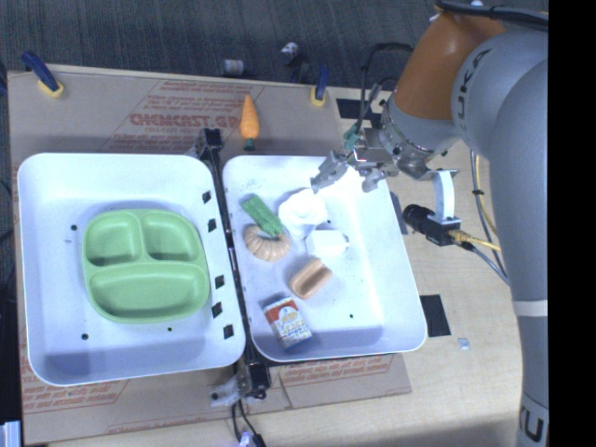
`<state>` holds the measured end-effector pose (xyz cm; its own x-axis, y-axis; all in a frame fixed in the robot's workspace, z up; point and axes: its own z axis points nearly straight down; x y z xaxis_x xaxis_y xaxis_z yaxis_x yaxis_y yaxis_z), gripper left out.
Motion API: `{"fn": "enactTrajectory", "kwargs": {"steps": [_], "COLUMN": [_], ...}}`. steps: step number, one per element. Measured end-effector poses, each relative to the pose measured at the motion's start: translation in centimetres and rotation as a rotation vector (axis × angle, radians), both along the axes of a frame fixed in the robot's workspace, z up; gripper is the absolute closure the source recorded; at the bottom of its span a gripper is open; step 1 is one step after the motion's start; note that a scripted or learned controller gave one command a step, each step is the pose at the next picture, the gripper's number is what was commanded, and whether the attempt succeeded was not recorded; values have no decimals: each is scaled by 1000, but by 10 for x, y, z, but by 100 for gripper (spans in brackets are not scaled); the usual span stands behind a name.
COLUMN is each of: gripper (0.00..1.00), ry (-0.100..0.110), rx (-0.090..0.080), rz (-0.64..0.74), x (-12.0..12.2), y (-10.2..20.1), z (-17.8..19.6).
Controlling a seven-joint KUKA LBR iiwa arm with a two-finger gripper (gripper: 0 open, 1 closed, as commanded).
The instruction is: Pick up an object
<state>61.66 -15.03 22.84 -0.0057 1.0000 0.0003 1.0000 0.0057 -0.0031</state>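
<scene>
Looked down from a fixed spot above the counter (466, 343) at a slant, facing the far edge. Stood back enough to take in both white bins whole: the left bin (47, 250) and the right bin (391, 277), side by side, plus a strip of dark floor (140, 17) beyond. Caught the arm (503, 82) entering from the right, cropped at that edge.

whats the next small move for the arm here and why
Probably lower the pincer straight down toward the white object just beneath it. The fingers look spread with nothing between them, and they hover above the right bin near its upper edge, where that white object lies closest, beside the green piece.
</scene>
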Motion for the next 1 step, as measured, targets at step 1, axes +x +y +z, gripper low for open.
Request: {"fn": "enactTrajectory", "kwargs": {"steps": [1], "gripper": [0], "ry": [-3], "rx": [1], "rz": [2], "x": [22], "y": [137], "z": [76]}}
